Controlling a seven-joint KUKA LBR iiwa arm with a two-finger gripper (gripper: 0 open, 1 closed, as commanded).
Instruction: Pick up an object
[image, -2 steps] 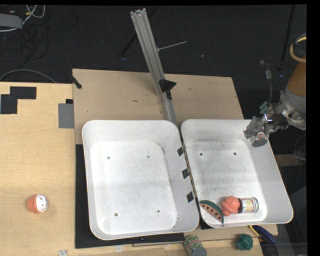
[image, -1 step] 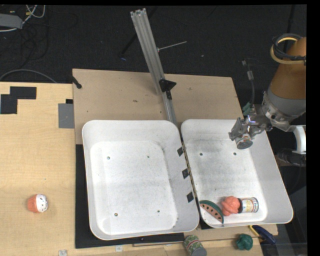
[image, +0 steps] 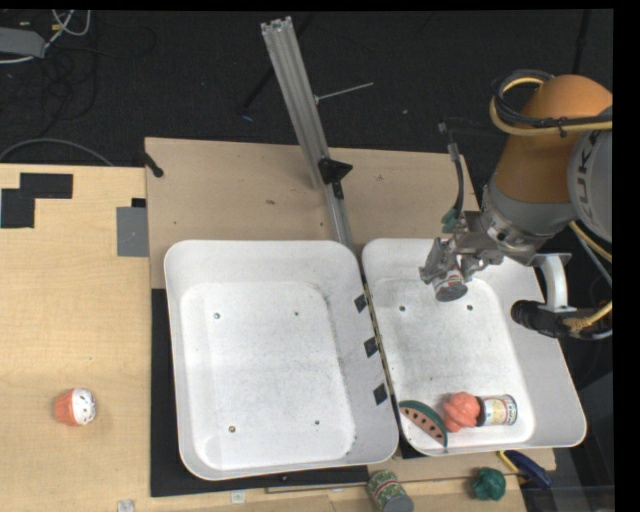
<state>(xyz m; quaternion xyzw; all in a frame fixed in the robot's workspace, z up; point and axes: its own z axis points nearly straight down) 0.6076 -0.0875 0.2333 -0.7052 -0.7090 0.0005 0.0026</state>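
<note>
Camera view: gripper (image: 447, 281) above right bin's (image: 545, 425) bare middle

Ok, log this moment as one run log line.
gripper: above right bin, far end | holding: nothing seen | pink object, small can, watermelon slice: near edge | pick: not done

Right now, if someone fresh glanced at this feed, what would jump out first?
Probably the grey arm's orange band at upper right, with the gripper hanging over the right bin. Next, the cluster at that bin's near edge: a pink object, a small jar and a watermelon-slice piece. The left bin looks bare.
</note>
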